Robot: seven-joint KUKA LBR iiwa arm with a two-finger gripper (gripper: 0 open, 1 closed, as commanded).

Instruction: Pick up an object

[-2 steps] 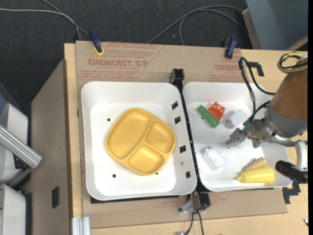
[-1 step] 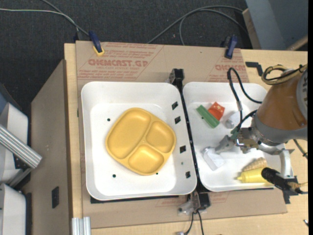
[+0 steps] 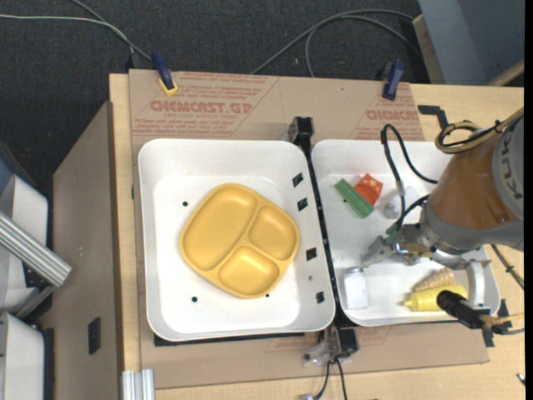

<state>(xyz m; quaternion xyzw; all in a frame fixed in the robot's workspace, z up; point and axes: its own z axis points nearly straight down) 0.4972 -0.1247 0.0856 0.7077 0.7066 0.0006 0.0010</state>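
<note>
Green stick (image 3: 354, 198) in right bin (image 3: 366, 307) | long axis upper-left to lower-right | gripper (image 3: 376, 252) spread unclear

Two bins (image 3: 158, 223), one yellow tray (image 3: 240, 240)

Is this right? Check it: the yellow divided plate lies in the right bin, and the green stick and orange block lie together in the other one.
Not quite. The camera view shows the yellow divided plate in the left bin, not the right. The green stick and orange block do lie together in the other one, the right bin.
</note>
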